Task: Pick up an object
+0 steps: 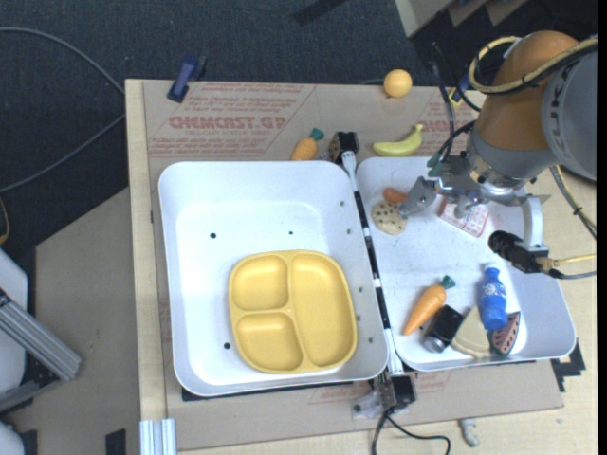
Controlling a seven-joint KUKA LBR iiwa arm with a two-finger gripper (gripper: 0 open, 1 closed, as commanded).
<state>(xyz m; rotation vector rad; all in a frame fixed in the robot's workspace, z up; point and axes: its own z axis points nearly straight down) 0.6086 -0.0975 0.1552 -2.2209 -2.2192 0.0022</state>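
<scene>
My gripper (444,193) hangs over the far part of the right bin (541,282), below the arm's orange band (517,98). Just to its left lie a speckled cookie (387,218) and a small orange-red piece (394,196). A pink-and-white card (467,219) lies partly under the gripper. Nearer the front of this bin are a carrot (424,308), a blue bottle (491,299), a black block (443,327) and a red slice-shaped toy (509,335). I see nothing held.
The left bin (190,207) holds a yellow divided plate (291,309). Behind the bins, on the board, lie a banana (398,143), an orange ball (397,83), a small carrot toy (304,149) and a blue clip (184,79).
</scene>
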